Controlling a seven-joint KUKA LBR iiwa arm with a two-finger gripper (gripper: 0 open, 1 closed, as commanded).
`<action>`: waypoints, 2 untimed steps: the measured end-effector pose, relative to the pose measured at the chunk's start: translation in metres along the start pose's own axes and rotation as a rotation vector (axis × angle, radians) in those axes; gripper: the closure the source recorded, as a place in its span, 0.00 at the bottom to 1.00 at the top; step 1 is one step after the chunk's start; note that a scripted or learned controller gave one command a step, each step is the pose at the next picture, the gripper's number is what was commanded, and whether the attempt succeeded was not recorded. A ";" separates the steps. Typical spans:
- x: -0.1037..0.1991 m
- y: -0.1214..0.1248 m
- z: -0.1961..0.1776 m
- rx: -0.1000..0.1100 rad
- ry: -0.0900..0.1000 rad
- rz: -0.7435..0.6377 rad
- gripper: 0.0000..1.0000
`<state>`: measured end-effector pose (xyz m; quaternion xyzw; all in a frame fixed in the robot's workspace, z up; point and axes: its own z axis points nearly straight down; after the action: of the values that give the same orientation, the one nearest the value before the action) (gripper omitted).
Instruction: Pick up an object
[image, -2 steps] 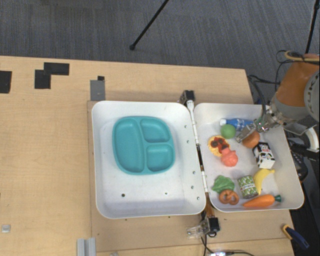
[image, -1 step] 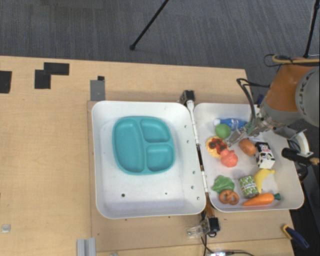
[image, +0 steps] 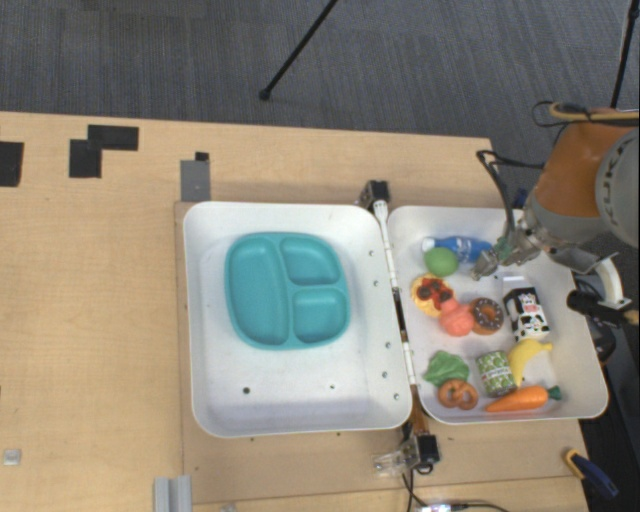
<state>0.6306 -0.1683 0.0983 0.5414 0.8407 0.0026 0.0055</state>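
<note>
On the light wood worktop (image: 90, 330), two shallow white bins sit side by side. Left bin (image: 290, 405): smooth glossy plastic w/ rounded corners, holding one teal tray (image: 288, 290), matte, w/ three compartments. Right bin (image: 590, 385) is packed w/ toy food: green ball (image: 440, 261) next to a blue bottle (image: 458, 245) at the top, a pink rounded piece (image: 457, 320) beside a brown ring donut (image: 487, 315), a black-and-white carton (image: 526, 313), a yellow banana (image: 527, 356), a leafy green piece (image: 443, 366), a green can (image: 495, 372) and an orange carrot (image: 518, 400) along the bottom. Grey arm w/ orange band comes in from the right; claw (image: 497, 258) hangs low over the bin's top, just right of the bottle. Can't tell if it's clenched or released, nothing seen gripped.
</note>
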 end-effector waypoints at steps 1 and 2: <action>0.000 0.000 0.000 0.000 0.000 0.000 0.00; 0.015 -0.056 0.011 0.004 0.001 -0.055 0.00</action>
<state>0.5730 -0.1776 0.0866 0.5180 0.8553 0.0010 0.0038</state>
